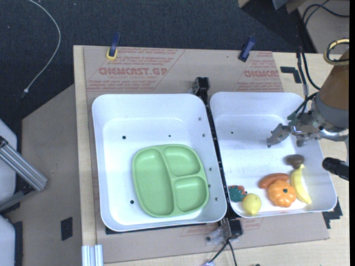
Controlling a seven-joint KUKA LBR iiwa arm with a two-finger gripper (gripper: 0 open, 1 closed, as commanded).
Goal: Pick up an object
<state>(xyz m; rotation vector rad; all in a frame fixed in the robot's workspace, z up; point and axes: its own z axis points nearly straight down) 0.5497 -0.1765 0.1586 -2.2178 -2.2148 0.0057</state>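
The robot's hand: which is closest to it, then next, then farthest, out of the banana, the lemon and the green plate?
Measured from the hand in the camera view:
1. The banana, just below the hand at the right bin's right side.
2. The lemon, further down near that bin's bottom left corner.
3. The green plate, away in the left bin.

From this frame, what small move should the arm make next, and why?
Probably lower the tool toward the near corner of the right bin. It hangs open above bare floor, holding nothing, while the banana, orange pumpkin and lemon cluster nearer the camera.
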